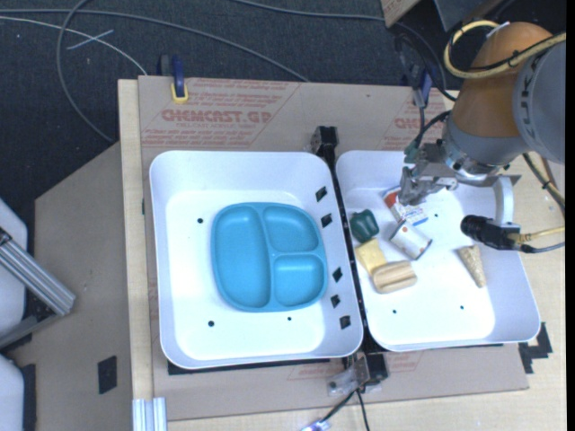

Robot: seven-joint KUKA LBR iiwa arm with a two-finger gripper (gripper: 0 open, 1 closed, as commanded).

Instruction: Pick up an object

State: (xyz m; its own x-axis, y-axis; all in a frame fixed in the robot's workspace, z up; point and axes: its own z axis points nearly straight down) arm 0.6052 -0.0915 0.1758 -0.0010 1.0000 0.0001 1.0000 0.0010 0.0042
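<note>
Reaching in from the right, the grey arm with its orange band [492, 88] brings the hand [415, 194] low over the upper part of the right bin [503, 317]. Whether the hand is spread or pressed together cannot be told from this slanted view.

Just below the hand lies a small white cylinder-like item [410, 235] with a red-marked bit beside it, too small to identify. To its left sits a dark green rounded object [364, 225], and below that a yellow block [369, 257] touching a tan, bread-like roll [394, 277]. A pale tan cone-shaped wedge [473, 265] lies apart toward the bin's right side.

The left bin [175, 317] holds a blue divided plate [268, 256] with three compartments. Both bins rest on a cardboard-covered desk [269, 97].
</note>
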